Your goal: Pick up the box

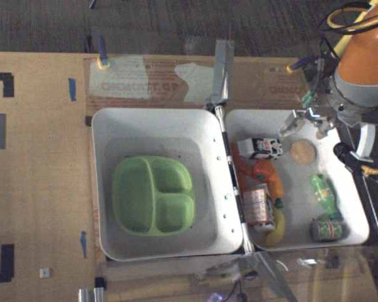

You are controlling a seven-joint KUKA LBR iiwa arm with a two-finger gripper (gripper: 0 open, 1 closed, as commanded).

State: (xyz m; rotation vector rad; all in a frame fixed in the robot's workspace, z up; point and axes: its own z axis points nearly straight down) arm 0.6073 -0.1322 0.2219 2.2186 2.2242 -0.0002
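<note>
Here the box point(259, 147) — a small milk-style carton — lies on its side near the right bin's point(358, 231) far left corner. Probably light, crushable; grip its flat sides. The gripper point(306, 123) hovers spread, empty — just right.
</note>
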